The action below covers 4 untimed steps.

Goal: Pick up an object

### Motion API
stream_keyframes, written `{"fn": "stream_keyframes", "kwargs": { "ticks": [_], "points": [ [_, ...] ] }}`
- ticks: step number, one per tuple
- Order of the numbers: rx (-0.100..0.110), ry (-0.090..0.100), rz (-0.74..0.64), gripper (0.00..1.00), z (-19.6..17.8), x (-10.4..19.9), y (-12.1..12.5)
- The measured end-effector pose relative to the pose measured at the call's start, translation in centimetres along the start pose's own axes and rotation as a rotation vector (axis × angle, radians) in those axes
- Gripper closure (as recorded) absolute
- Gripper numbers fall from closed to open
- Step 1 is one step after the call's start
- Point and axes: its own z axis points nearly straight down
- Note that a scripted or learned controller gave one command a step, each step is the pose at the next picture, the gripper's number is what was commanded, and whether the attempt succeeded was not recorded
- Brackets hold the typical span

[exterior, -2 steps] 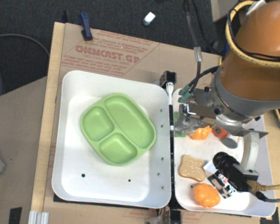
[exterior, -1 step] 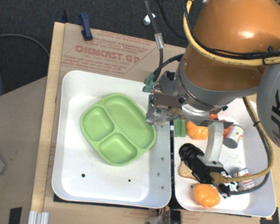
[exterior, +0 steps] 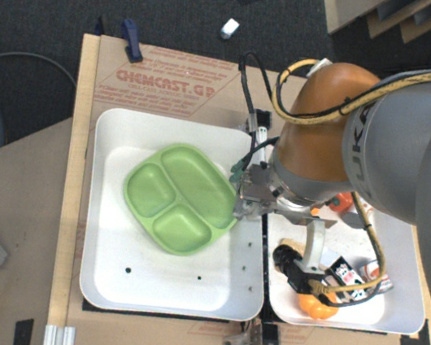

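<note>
The grey arm [exterior: 418, 145] reaches in from the right and covers much of the right side of the scene. Under it the tabletop [exterior: 174, 78] carries two white bins side by side. The left bin [exterior: 97, 213] holds one thing, a green plate [exterior: 178, 198] with three compartments, which lies flat near the bin's right wall. The right bin [exterior: 403, 300] holds several smaller things, and the arm hides part of them.

The end effector [exterior: 247, 191] is low, over the place where the two bins meet, just beside the right edge of the green plate. It may be touching that edge, but I cannot say this for sure. The wrist above it covers it, so I cannot tell if it is apart or together, and I see nothing held in it.

In the right bin, near the front, lie an orange round thing [exterior: 317, 308] and, beside it, a small printed box [exterior: 344, 273].

My judgement is that the task is not yet done: every object rests in a bin and none is lifted. The plate seems the most likely target because it is the nearest. The grasp itself and the lift are left to do.
</note>
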Motion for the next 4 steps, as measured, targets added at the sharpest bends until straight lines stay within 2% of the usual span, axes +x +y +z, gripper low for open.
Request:
{"fn": "stream_keyframes", "kwargs": {
  "ticks": [1, 2, 3, 4],
  "points": [
    [-0.005, 0.008, -0.017, 1.0, 3.3, 8.4, -5.1],
    [-0.034, 0.011, -0.012, 1.0, -9.3, 10.8, 3.1],
    [-0.007, 0.006, -0.005, 1.0, -8.2, 7.1, -5.2],
    [-0.029, 0.01, -0.006, 1.0, -19.5, 3.3, -4.8]
  ]
}}
